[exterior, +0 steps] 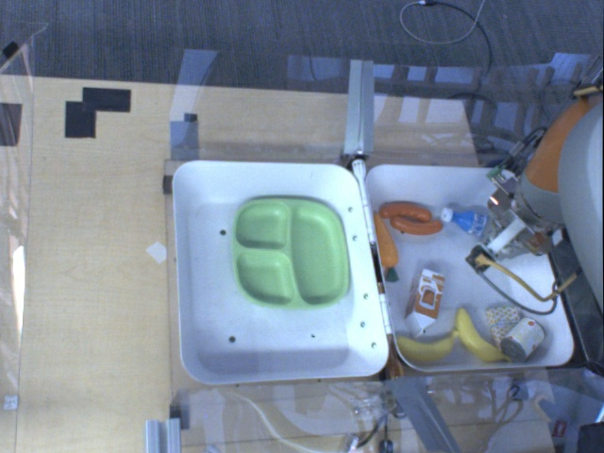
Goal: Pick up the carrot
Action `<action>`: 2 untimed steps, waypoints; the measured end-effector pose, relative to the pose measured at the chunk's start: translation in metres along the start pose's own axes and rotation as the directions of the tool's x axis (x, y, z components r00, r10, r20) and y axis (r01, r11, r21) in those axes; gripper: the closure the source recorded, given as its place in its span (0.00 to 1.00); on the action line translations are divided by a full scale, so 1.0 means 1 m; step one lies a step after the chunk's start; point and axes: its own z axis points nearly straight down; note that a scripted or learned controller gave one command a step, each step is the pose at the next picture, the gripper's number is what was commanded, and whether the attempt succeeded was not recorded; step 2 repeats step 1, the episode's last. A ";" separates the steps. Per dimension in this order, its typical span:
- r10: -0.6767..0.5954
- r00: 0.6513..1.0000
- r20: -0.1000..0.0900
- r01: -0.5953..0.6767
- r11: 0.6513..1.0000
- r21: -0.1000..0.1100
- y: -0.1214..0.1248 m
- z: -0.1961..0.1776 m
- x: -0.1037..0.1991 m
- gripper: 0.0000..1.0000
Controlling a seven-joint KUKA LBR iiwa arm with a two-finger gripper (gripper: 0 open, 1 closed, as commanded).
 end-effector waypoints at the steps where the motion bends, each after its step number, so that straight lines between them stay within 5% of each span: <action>1: -0.305 0.952 -0.002 0.305 0.952 -0.006 -0.011 -0.001 -0.032 1.00; 2: -0.305 0.952 -0.002 0.305 0.952 -0.006 -0.011 -0.001 -0.032 1.00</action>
